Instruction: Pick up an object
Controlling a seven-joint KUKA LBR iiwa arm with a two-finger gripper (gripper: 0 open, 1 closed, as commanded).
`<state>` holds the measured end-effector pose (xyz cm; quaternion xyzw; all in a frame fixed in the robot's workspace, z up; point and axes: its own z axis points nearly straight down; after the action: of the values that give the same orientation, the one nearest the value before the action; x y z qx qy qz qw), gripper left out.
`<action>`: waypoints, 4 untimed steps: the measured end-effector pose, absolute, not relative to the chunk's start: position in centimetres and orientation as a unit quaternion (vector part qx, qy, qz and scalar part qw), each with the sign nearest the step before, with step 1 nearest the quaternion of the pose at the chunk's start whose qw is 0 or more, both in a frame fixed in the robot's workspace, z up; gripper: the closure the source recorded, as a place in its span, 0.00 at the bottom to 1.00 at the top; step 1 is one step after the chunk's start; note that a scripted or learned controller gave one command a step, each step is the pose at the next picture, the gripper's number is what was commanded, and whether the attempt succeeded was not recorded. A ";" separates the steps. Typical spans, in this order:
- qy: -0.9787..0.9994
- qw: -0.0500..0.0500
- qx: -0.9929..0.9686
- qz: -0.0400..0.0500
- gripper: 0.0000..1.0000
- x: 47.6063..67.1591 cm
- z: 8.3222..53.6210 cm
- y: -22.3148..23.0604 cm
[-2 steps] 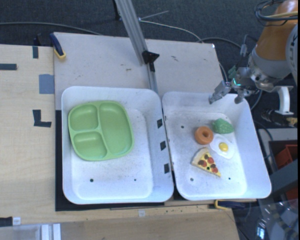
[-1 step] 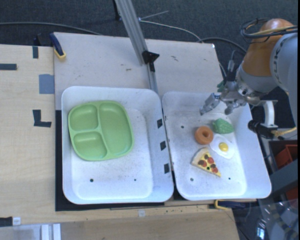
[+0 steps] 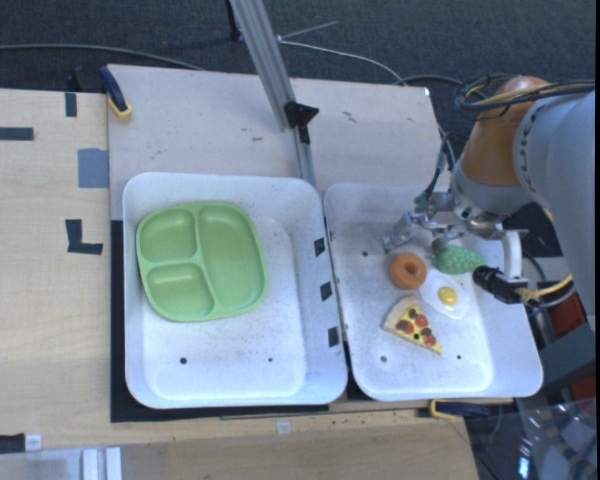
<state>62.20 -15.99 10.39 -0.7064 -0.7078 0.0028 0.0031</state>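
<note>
In the right bin [image 3: 380, 368] lie a brown doughnut [image 3: 408, 269], a fried egg [image 3: 447, 296], a pizza slice [image 3: 414, 324] and a green leafy piece [image 3: 458, 260]. My gripper [image 3: 420, 227] hangs low over the bin's upper right part, just above the doughnut and left of the green piece. Its metal fingers [image 3: 398, 236] are spread apart with nothing between them.
The left bin [image 3: 230, 368] holds a green divided plate [image 3: 200, 260]. A slanted metal rail [image 3: 265, 48] crosses the bench above the bins. The grey arm with its orange band [image 3: 500, 148] comes in from the right. A blue and yellow clamp [image 3: 115, 92] sits at the bench's upper left.
</note>
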 end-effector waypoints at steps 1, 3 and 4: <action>-0.708 0.001 -0.706 0.002 0.00 62.1 8.7 -15.9; -0.708 -0.001 -0.707 -0.001 1.00 61.4 14.9 -15.3; -0.707 -0.002 -0.707 -0.001 1.00 61.4 21.3 -15.5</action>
<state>61.42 -15.50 21.28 -0.7067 -0.7075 -0.0014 -0.0023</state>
